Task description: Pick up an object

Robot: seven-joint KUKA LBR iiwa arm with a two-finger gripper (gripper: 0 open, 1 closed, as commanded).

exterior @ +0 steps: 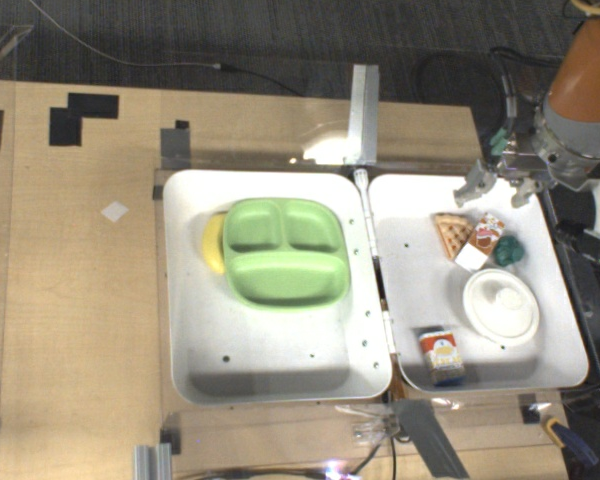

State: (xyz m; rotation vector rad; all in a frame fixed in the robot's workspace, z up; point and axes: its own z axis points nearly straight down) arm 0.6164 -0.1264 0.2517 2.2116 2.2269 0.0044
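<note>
While the arm (588,78) reaches in from the right, its gripper (496,186) hangs over the far edge of the right bin (560,373), fingers spread wide with nothing between them. One fingertip (472,190) points toward the bin's far left part, the other (523,194) toward its far right part.

Just below the gripper lies a cluster of small objects: a waffle-patterned wedge (451,234), a red-and-white packet (487,232), a white square piece (471,257) and a dark green lump (509,250). These touch or nearly touch one another, and the wedge sits nearest the left fingertip. Nearer the camera, a white round lidded bowl (500,305) rests just beside the cluster; a small red-and-white box (441,353) stands apart near the front wall.

The left half of the right bin, between the wedge and the central divider (372,258), is bare floor, as is the strip between bowl and box.

In the left bin (195,368), a green sectioned tray (285,251) lies over a yellow item (213,244), of which only an edge shows at the tray's left. The front part of that bin's floor is open. Both bins rest on a wooden bench (70,308).
</note>
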